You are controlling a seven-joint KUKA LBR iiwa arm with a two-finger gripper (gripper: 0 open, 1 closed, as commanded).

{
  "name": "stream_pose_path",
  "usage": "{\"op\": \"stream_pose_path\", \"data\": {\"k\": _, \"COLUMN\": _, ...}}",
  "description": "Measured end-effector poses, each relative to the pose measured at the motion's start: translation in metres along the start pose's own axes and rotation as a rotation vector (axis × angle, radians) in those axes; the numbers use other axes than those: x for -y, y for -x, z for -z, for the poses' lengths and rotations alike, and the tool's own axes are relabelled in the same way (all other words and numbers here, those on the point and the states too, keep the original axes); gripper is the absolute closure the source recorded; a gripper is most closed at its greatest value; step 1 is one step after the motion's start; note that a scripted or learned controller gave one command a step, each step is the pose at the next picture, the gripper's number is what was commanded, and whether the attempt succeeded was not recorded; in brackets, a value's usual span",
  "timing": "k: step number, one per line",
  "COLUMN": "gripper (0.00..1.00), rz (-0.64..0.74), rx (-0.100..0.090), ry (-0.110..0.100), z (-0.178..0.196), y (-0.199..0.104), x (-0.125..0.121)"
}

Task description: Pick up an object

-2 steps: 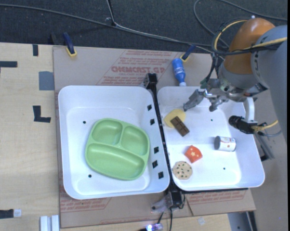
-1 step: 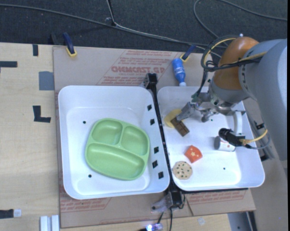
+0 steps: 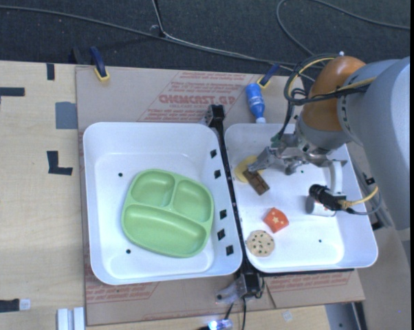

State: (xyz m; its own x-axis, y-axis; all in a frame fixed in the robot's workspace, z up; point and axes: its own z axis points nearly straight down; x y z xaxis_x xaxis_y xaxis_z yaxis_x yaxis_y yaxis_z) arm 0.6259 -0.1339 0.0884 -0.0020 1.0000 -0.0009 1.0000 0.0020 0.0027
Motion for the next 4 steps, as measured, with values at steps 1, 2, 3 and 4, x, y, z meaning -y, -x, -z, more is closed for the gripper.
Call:
{"op": "stream_pose_path", "data": {"k": 1, "gripper": 1.0, "rz": 0.002, "rx": -0.004, "ry": 0.006, "z": 0.013, "y": -0.003, "x": -0.003}}
{"op": "stream_pose_path", "data": {"k": 2, "gripper": 1.0, "rz": 0.0, "rx": 0.0, "ry": 0.0, "z": 0.059, "y": -0.002, "x": -0.011}}
{"op": "stream_pose_path", "data": {"k": 3, "gripper": 1.0, "rz": 0.0, "rx": 0.0, "ry": 0.002, "z": 0.112, "y": -0.002, "x": -0.012}}
{"op": "stream_pose_path", "data": {"k": 4, "gripper": 1.0, "rz": 0.005, "rx": -0.003, "ry": -0.002, "z": 0.125, "y": -0.062, "x": -0.001}}
